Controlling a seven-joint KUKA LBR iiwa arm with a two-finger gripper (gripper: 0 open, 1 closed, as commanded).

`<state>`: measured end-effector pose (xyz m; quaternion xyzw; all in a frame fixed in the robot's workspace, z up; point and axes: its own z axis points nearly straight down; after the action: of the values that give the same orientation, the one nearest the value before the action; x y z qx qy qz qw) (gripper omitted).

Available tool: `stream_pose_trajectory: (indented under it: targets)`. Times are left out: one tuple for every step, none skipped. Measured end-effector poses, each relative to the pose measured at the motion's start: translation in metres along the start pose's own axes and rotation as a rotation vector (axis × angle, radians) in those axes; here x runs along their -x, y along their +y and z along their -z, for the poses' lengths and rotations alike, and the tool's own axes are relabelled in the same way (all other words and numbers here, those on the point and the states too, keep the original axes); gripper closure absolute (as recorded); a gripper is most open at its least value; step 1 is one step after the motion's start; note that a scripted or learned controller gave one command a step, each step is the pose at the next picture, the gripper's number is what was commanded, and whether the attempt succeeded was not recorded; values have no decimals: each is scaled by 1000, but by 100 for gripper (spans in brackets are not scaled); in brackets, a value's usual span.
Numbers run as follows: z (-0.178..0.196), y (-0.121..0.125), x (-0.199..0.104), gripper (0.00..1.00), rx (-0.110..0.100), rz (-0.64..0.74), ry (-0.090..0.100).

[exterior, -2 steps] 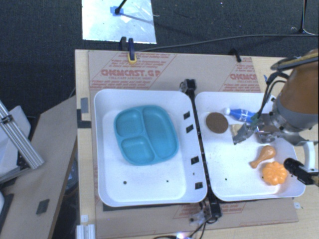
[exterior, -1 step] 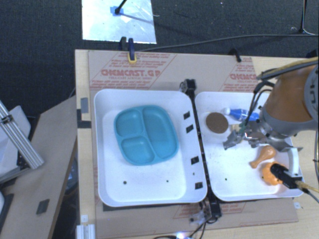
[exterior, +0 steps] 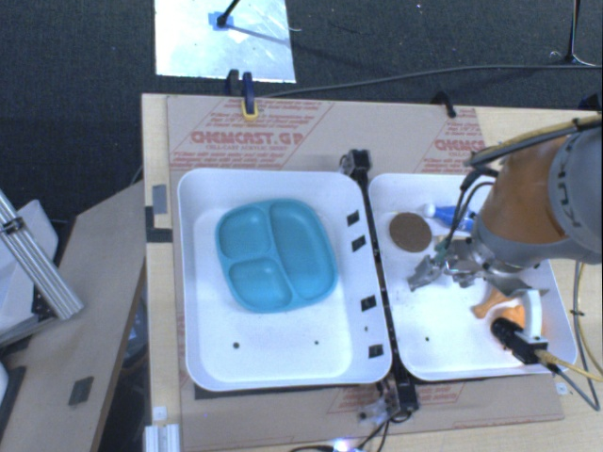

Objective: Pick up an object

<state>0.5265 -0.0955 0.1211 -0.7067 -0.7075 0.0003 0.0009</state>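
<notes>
Arm reaching into the right bin; fingers (exterior: 421, 273) standing slightly apart and gripping nothing.

The grey arm with the orange band (exterior: 528, 205) is entering from 3 o'clock over the right shallow white bin (exterior: 415, 361). The round brown disc (exterior: 410, 232) is lying at 11 o'clock of the fingertips, just apart. An orange-and-white object (exterior: 504, 301) is lying at 4 o'clock. The blue three-compartment plastic plate (exterior: 276, 253) is sitting in the left shallow white bin (exterior: 273, 370) on the surface (exterior: 283, 125).
</notes>
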Motion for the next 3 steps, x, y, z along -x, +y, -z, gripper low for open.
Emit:
stream_pose_trajectory:
  targets:
    - [-39, 0, 0, 0, 0, 0, 0]
    - [-26, 2, 0, 100, 5, 0, -1]
    - [17, 1, -4, 100, 4, 3, -1]
